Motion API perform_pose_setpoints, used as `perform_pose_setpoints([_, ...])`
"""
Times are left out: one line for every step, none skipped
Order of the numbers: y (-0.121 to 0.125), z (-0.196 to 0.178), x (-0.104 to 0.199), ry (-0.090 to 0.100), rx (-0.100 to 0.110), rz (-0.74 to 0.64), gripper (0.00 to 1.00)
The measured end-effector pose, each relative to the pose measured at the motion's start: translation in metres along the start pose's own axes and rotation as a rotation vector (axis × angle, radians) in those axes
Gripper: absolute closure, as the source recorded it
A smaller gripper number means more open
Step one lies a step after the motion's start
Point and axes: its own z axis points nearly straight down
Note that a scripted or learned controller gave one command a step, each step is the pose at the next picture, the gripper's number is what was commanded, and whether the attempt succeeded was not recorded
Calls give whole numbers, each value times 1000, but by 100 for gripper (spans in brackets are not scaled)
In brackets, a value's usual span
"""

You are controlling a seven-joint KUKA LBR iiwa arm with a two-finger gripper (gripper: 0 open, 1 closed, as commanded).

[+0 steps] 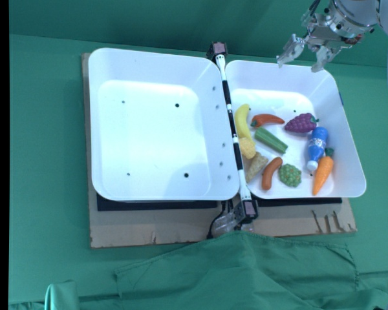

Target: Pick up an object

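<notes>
My gripper (pixel 302 55) hangs above the far rim of the right bin (pixel 349 166), fingers spread open with nothing between them. Below it, in that bin, lie several toy foods: a yellow banana (pixel 242 119), a red chili (pixel 267 119), purple grapes (pixel 301 123), a green cucumber (pixel 270 140), a blue and white bottle (pixel 316 148), an orange carrot (pixel 323 173), a green broccoli piece (pixel 289 175), a brown sausage (pixel 271 173), a yellow corn piece (pixel 247 147) and a tan wedge (pixel 256 166).
The left bin (pixel 116 70) sits beside the right one, with a black and white divider rail (pixel 230 128) between them. Both rest on brown cardboard (pixel 149 234) over green cloth. A fold of green cloth (pixel 246 270) lies at the front.
</notes>
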Motion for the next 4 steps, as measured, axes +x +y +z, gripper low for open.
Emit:
perform_pose_setpoints([17,21,5,-2,-2,-1,0])
perform_pose_setpoints([15,116,38,0,9,-3,0])
perform_pose_setpoints([15,113,37,0,4,-2,0])
perform_pose_setpoints([15,113,37,0,4,-2,0])
